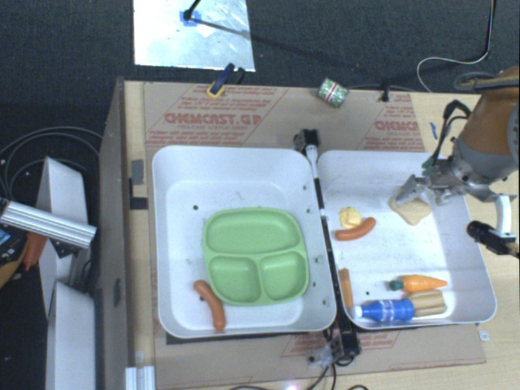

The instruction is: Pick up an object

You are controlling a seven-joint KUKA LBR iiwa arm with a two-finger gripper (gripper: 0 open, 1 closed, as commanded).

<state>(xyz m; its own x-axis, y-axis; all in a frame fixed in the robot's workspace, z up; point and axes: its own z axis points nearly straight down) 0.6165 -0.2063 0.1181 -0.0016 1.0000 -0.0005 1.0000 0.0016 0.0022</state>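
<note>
The gripper [416, 192] is hovering over a beige bread piece [413, 210] in the right bin [463, 242] — a green tray [256, 254] is lying in the left bin [175, 218].

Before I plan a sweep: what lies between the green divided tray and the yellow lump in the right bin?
In the camera view, between the green divided tray and the yellow lump lie bare white bin floor and the two bins' adjoining rims.

We looked down from one fixed camera high above the worktop [268, 108], tilted at a slant and set far enough back to take in both white bins [175, 218], the dark floor beyond, and the arm [491, 132] at right.
</note>
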